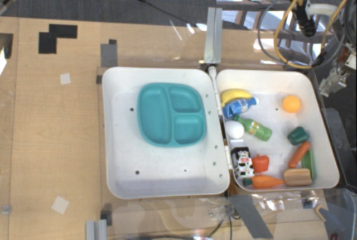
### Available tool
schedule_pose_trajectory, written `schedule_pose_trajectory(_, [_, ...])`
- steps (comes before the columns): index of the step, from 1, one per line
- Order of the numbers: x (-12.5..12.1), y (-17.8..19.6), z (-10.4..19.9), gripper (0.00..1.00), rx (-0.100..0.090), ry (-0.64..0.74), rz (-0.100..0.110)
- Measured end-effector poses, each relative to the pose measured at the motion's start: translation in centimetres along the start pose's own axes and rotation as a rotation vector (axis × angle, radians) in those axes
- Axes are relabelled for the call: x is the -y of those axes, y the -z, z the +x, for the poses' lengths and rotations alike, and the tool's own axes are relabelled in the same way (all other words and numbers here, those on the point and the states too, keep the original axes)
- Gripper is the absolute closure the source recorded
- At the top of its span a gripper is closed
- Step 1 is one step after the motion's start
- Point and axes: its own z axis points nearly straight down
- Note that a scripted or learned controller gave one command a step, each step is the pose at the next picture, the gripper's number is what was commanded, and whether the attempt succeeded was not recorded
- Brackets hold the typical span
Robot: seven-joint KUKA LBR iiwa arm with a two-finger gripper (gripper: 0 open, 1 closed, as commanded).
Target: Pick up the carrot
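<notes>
I locate the carrot point(268, 181) lying flat at the near edge of the right bin point(318, 94), between a cow-patterned box point(241, 161) and a tan block point(297, 177). I judge it a light, rigid, smooth toy; grasp across mid-length, where it is thickest. A redder stick point(299, 154) nearby could be confused with it. The gripper point(336, 78) sits among cables at the bin's far right corner; I cannot tell its state.
</notes>
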Motion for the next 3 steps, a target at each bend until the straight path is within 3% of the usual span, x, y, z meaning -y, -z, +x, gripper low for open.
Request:
schedule_pose_trajectory(1, [-0.6, 13.0, -0.1, 1.0, -0.021, 0.163, 0.003])
schedule_pose_trajectory(2, [-2.4, 1.7, -3.5, 1.0, 0.0, 0.2, 0.003])
schedule_pose_trajectory(3, [-1.4, 14.6, -1.9, 1.0, -0.02, 0.253, 0.004])
